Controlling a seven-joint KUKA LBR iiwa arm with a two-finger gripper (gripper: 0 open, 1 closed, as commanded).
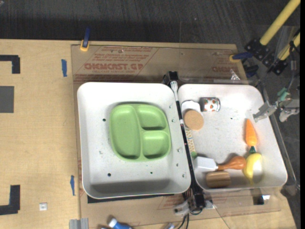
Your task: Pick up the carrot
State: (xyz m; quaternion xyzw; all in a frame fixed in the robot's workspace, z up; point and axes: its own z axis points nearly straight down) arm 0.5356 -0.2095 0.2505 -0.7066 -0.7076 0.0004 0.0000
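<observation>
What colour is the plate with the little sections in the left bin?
The plate is light green, seen clearly in the camera view, lying in the white left bin.

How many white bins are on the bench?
2. The left bin holds a green divided plate; the right bin, touching it, holds the carrot and other toy items.

The shallow white left bin [90, 128] holds a green three-compartment plastic plate [140, 130] at its middle, and the shallow white right bin [228, 97] lies just beside it. In the right bin, a tan round wooden disc [193, 119] sits near the left wall with a small white figure [209, 104] behind it. An orange tapered carrot [250, 132] lies by the right wall, a yellow rounded fruit [253, 166] in front of it, and a brown wooden cylinder [218, 179] along the front wall.
</observation>
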